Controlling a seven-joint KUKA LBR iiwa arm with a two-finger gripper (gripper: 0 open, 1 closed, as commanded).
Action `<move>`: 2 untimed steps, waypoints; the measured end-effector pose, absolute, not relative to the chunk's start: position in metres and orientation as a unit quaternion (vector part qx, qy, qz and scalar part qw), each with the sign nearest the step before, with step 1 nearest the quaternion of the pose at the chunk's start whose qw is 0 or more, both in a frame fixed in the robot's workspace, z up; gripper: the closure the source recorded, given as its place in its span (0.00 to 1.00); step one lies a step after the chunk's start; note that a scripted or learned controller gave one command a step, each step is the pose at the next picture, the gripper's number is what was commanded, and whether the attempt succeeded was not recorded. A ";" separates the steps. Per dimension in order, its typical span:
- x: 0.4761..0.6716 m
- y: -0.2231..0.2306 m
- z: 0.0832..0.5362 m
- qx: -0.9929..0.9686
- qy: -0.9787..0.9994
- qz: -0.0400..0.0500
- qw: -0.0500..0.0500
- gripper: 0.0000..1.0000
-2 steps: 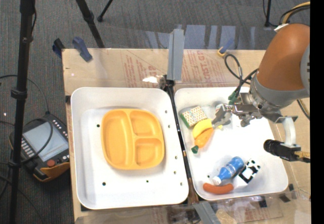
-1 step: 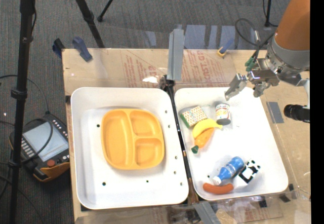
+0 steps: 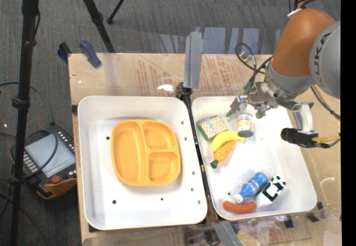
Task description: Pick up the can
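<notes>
Nearest, a sausage lies beside a blue bottle. Farther back, the gripper hovers open-fingered over the upright can, holding nothing. Next, I judge: descend and close.

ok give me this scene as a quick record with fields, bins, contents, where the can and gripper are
left bin: yellow divided plate
right bin: can, sponge, banana, carrot, blue bottle, sausage, black-and-white block
can: upright, far end of the right bin, next to the banana
gripper: directly above the can
can held: cannot tell
</notes>
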State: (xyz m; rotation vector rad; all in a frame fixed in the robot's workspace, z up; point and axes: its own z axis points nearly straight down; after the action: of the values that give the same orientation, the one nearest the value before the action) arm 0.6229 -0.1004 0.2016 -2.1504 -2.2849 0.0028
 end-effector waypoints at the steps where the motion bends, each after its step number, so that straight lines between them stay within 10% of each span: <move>1: 0.642 -0.164 0.089 -0.681 -0.732 0.000 0.001 0.00; 2: 0.643 -0.164 0.099 -0.682 -0.731 0.000 0.002 1.00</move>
State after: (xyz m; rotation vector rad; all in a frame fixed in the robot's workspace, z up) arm 0.6428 -0.1644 0.0994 -2.1407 -2.2952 -0.0009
